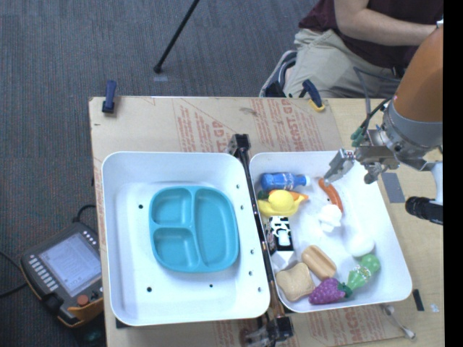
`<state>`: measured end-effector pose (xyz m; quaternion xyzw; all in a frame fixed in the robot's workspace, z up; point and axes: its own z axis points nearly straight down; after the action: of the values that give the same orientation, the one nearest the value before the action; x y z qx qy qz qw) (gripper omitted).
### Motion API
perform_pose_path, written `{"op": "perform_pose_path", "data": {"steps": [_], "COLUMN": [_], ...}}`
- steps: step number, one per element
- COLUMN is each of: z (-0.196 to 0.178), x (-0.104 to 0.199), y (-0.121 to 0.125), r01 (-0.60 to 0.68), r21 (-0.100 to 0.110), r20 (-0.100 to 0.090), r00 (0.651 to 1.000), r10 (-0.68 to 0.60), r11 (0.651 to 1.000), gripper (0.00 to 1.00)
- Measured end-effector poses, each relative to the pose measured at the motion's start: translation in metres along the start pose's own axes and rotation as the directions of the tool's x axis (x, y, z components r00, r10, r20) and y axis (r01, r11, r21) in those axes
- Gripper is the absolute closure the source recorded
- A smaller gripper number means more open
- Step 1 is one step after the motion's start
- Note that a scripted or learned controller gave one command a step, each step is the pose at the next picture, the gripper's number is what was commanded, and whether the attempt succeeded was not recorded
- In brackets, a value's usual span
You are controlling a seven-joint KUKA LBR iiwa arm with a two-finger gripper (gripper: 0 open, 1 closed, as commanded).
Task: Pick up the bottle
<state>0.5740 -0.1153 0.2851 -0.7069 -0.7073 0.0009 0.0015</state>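
A small blue bottle [283, 181] with a white cap lies on its side at the far left of the right bin [383, 215], just above a yellow rubber duck [279, 202]. My gripper [353, 172] hangs over the bin's far edge, to the right of the bottle and apart from it. Its two fingers are spread open with nothing between them. The left fingertip [335, 170] sits about a cap's length beyond the bottle's cap end.
The right bin also holds an orange carrot [330, 194], white items [330, 217], a hot dog [319, 261], toast [295, 281], purple grapes [326, 292] and a green toy [364, 270]. A teal divided plate [194, 228] lies in the left bin [119, 266]. A person sits beyond the bench.
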Motion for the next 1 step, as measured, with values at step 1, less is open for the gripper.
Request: {"op": "perform_pose_path", "data": {"steps": [1], "z": [0.0511], "x": [0.0753], "y": [0.0265], "r01": [-0.093], "r21": [0.002], "r20": [-0.001], "r00": [0.996], "r10": [0.093], "r11": [0.996], "gripper": [0.00]}}
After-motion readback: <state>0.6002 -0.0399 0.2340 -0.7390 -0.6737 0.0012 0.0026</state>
